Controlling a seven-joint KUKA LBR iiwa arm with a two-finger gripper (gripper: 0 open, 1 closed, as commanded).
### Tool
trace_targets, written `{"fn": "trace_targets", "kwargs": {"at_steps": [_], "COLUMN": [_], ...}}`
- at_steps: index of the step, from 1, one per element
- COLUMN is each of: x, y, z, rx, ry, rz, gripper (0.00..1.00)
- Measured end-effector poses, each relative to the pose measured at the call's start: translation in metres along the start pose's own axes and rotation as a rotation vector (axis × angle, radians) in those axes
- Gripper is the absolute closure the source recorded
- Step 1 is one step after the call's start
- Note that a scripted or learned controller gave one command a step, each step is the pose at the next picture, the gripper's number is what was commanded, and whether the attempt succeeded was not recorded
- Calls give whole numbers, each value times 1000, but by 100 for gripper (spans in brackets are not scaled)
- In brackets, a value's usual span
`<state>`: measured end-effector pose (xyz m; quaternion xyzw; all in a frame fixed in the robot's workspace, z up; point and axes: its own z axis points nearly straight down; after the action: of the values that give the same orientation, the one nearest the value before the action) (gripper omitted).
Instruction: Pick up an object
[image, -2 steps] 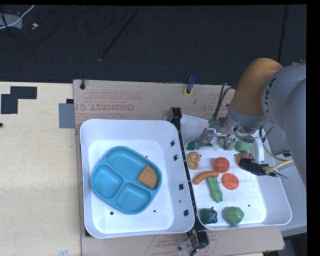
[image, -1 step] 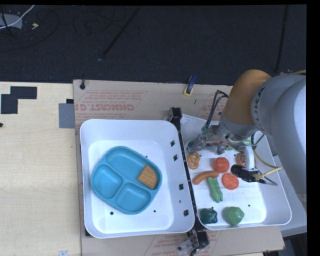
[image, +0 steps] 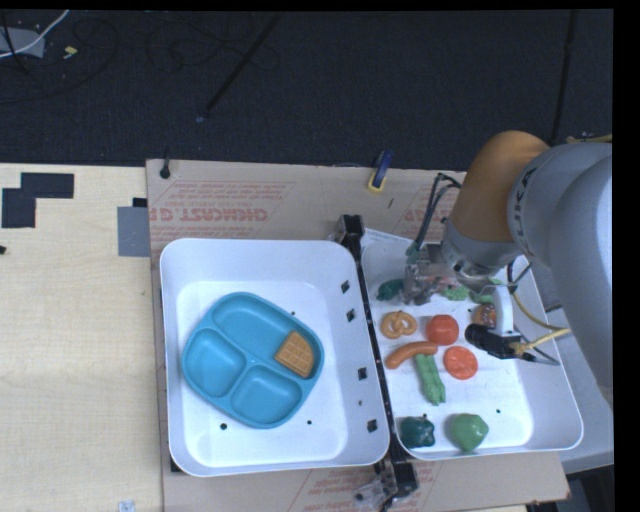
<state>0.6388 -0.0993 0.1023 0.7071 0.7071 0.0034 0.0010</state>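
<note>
1. the gripper (image: 425, 283) is seen low in the right bin (image: 555, 440), at its far left corner; whether the jaws are open, closed or gripping anything cannot be told, since they are too small and blurred.
2. the task's things lie in that bin: a dark green piece (image: 389, 291) just beside the gripper, a pretzel (image: 398, 324), a tomato (image: 442, 328), a sausage (image: 411, 353), a red slice (image: 461, 362), a green pod (image: 430, 378), a dark pepper (image: 417, 432) and a lime (image: 466, 431).
3. the step in hand is judged to be a descent onto the nearest item; it is best done with the jaws centred over a single piece and kept off the bin wall.
4. crowded pieces near the pretzel are better avoided; the lime, well apart, is judged an easier target.
5. in the left bin (image: 200, 262) a blue tray (image: 230, 358) is set, with a waffle (image: 296, 353) in one compartment.
6. both bins rest on cardboard (image: 260, 205) over a pale wooden desk (image: 70, 350); dark carpet (image: 300, 80) with cables is seen beyond.
</note>
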Motion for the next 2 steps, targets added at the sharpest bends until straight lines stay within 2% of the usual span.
{"fn": "trace_targets", "kwargs": {"at_steps": [1, 2], "x": [-6, -1], "y": [2, 8], "z": [-43, -104], "rx": [5, 4], "ry": [-3, -3], "rz": [2, 0], "gripper": [100, 100]}}
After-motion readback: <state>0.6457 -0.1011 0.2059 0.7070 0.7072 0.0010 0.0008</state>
